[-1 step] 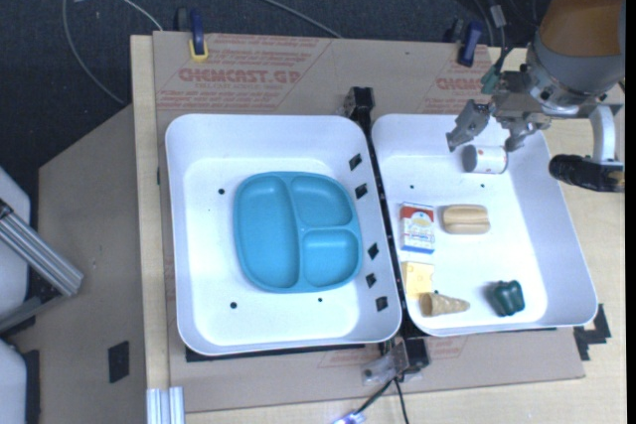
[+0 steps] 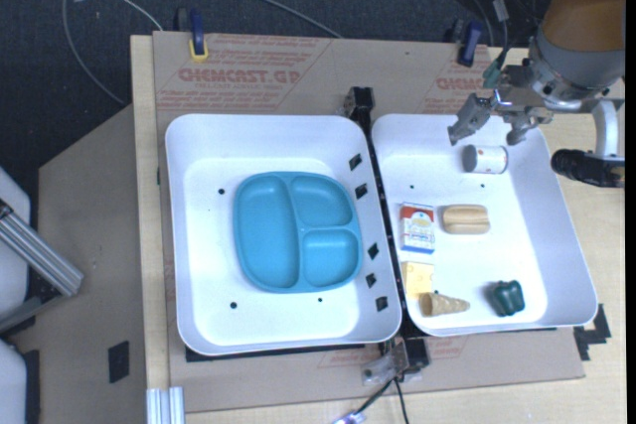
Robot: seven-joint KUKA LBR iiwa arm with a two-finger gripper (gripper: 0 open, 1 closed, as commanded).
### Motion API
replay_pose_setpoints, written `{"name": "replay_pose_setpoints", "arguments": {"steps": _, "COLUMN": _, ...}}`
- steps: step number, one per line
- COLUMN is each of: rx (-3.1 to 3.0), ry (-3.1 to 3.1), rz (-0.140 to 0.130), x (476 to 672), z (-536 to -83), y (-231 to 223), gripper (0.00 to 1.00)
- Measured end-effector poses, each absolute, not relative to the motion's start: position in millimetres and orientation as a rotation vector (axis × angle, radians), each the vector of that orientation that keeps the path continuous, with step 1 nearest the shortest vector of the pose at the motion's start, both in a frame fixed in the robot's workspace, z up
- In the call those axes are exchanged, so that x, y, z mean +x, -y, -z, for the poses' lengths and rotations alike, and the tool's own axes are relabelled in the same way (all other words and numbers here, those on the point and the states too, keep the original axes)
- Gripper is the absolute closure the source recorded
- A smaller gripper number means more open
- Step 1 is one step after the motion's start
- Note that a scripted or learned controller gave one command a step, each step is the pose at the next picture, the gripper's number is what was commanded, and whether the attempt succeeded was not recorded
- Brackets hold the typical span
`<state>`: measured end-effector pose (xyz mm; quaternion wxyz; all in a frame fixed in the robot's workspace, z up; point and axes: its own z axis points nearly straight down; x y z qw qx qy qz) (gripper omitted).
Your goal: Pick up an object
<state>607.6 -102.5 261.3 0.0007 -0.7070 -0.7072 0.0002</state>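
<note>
White cylinder [image 2: 486,158] lies on its side in the far part of the right bin [image 2: 566,213] | gripper [image 2: 494,123] hovers just above it, fingers spread wide, holding nothing | we judge it may roll off a fingertip, or a finger may catch the bin wall

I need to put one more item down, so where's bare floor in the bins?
Left bin: only a strip around the blue tray. Right bin: bare right of the bread roll and at its back-left corner. Crowded near the carton, cheese and gripper.
</note>
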Motion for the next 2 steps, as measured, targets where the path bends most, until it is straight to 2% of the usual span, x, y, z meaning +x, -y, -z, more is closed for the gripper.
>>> {"name": "replay_pose_setpoints", "arguments": {"steps": 2, "rx": -2.218, "ry": 2.216, "rz": -0.006, "x": 600.1, "z": -170, "y": 113, "gripper": 0.0}}
